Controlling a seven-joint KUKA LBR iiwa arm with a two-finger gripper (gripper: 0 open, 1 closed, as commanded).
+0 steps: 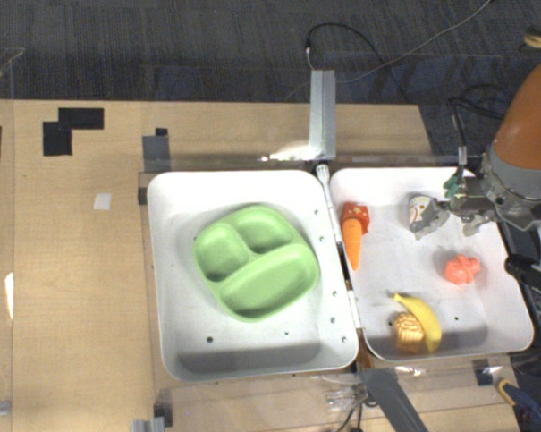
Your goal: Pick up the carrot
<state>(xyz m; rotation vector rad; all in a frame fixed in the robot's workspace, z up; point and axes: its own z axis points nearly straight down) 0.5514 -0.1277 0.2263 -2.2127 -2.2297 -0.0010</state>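
Observation:
The orange carrot (352, 238) lies in the right bin (490, 335), against its left wall, with its thin tip pointing toward the front. A small red item (360, 214) touches its thick end. My gripper (429, 215) reaches in from the right and hangs over the back middle of that bin, roughly a carrot's length to the right of the carrot. Nothing of the carrot is in it.
A green divided plate (254, 259) fills the middle of the left bin (182, 349). In the right bin a pink-red toy (463, 269) lies right of centre, and a banana (422, 317) and a brown item (405, 332) sit near the front wall.

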